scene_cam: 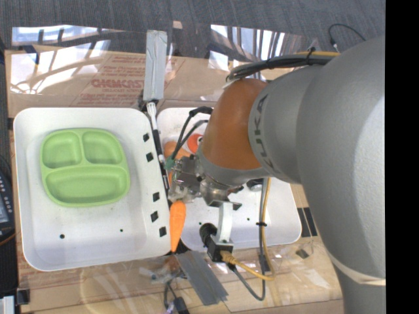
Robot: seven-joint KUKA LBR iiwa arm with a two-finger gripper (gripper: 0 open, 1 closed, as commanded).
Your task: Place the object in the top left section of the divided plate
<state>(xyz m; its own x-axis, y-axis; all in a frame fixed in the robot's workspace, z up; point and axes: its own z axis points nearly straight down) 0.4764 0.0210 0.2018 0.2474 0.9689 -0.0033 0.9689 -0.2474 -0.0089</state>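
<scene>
Seemingly the jaws (178,187) sit low in the right bin (288,208), their spread hidden under the wrist, so it cannot be told. Just below them lies the carrot (177,220), a light, stiff, smooth toy best pinched across its thick middle. Above them rest other small orange items (171,149). Left, across the bin walls, waits the divided plate (85,167).

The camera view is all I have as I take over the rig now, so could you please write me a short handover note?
Gripper: down in the right bin, at its left side; arm covers most of that bin.
Carrot: lies in the right bin by the divider, just below the gripper.
Green divided plate: in the left bin, all three sections bare.
Done: nothing placed.
Left: grasp an object, carry it left, set it in the plate's top left section.
</scene>
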